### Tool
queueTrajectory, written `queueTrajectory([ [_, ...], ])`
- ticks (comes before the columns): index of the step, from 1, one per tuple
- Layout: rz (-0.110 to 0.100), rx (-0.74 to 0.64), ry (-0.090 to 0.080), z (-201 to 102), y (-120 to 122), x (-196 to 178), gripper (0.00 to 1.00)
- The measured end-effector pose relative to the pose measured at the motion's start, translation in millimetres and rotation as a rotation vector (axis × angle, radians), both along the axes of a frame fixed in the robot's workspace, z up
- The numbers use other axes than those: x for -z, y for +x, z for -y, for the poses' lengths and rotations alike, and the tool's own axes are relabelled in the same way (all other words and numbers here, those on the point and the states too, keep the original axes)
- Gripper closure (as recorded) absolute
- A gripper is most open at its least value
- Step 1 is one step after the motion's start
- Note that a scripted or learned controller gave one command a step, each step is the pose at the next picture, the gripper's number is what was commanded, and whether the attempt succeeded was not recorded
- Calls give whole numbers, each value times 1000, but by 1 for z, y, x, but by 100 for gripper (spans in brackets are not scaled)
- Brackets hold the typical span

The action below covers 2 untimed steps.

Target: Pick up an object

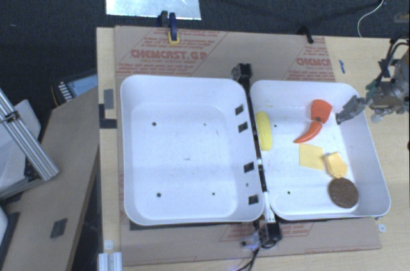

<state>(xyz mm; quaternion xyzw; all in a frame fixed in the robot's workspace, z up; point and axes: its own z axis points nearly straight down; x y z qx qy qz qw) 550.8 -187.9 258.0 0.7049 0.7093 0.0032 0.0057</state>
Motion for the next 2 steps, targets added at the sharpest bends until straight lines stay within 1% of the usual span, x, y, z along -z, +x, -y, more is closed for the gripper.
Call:
queueTrajectory([
  [1, 5, 2, -3, 7, -43, -165, 0],
  [2, 2, -8, 3, -100, -64, -262, 0],
])
